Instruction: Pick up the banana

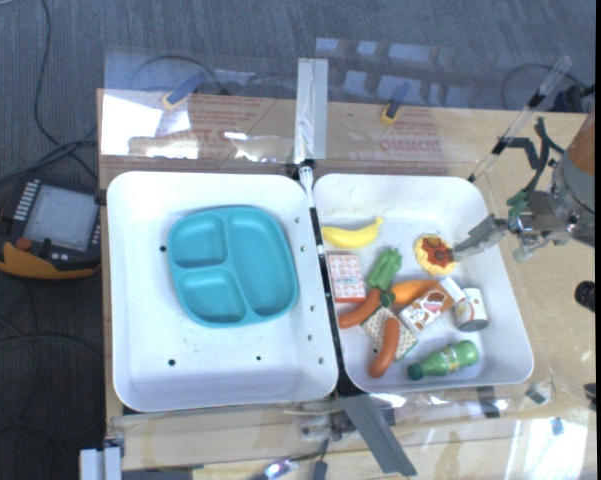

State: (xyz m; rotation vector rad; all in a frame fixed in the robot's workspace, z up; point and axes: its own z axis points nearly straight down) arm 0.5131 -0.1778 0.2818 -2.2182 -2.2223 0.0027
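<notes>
Banana point(352, 234) apart from gripper point(472, 239), gripper state indiscernible; labels illegible.

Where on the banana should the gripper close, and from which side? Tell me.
Grip the banana across its thick middle, coming straight down from above. It lies flat and alone near the right bin's far left corner, its long axis running left-right, so the fingers should probably close across its narrow width. The bin wall is close to its left tip, so avoid that end.
</notes>
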